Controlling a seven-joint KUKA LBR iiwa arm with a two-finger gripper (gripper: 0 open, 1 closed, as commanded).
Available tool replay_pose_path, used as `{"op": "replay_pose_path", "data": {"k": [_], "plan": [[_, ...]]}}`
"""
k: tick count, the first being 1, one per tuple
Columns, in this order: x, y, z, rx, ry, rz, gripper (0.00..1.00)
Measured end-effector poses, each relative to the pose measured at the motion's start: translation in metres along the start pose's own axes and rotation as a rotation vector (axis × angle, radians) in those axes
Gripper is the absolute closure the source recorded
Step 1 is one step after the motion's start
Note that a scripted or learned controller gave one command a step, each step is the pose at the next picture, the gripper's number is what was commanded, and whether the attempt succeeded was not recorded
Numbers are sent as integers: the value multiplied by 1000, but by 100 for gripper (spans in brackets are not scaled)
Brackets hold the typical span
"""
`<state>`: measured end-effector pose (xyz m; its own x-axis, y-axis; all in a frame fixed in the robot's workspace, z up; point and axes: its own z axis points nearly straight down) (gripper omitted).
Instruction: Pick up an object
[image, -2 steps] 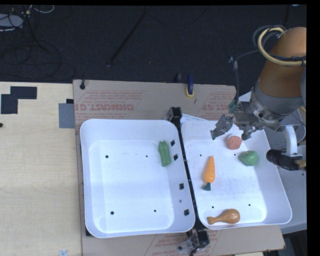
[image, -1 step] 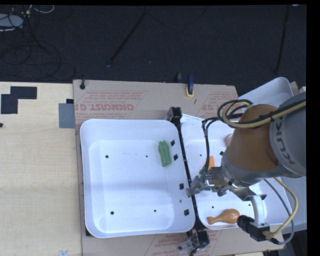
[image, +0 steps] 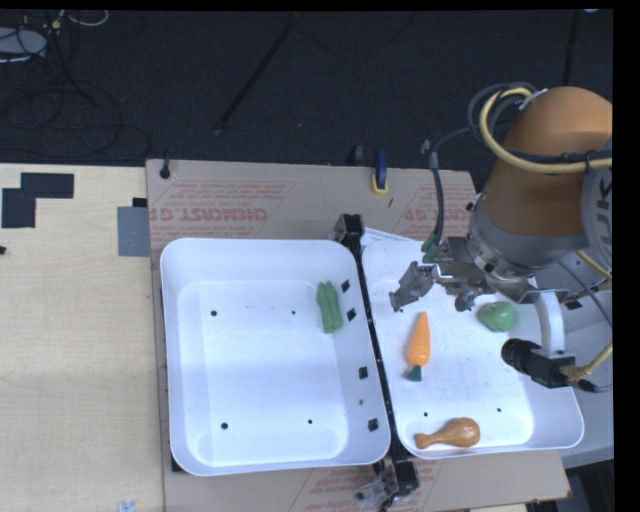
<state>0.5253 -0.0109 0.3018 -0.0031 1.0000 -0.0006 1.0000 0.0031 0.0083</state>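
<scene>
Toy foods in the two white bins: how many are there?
4. A green pickle lies in the left bin. The right bin holds a carrot, a drumstick and a green piece. The arm may hide more.

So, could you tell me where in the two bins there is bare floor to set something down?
The left bin is mostly open: only the green object lies near its right wall. The right bin is crowded: the gripper, the carrot, the green ball and the drumstick. A bare patch lies between carrot and drumstick.
</scene>
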Motion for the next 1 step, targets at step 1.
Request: {"op": "replay_pose_path", "data": {"k": [1], "plan": [[42,-52,103,16,2,3,0]]}}
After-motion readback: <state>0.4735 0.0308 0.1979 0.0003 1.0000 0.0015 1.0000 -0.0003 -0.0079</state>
